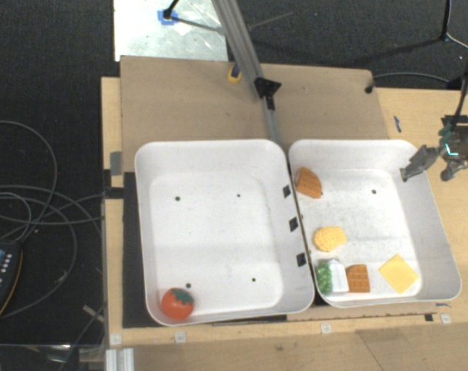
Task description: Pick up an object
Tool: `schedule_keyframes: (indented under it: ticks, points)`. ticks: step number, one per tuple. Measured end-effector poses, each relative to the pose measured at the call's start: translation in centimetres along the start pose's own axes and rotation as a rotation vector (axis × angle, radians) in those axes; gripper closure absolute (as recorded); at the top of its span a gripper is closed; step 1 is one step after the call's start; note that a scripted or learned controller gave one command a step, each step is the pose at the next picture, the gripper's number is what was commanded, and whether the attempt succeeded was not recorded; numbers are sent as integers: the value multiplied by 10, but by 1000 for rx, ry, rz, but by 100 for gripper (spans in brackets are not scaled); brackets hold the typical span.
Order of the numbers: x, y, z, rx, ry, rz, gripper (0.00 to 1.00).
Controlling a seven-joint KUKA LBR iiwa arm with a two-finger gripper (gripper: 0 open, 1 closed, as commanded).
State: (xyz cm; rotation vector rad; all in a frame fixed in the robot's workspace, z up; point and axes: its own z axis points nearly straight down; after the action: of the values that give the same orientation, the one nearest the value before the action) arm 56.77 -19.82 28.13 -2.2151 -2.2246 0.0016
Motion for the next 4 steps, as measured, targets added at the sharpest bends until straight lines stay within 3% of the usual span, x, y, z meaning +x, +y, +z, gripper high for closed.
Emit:
schedule_keyframes:
  ticks: [1, 4]
  points:
    - [0, 1, -2, -4, -1, -1, 0]
    - [-7, 11, 159, 1, 0, 3, 0]
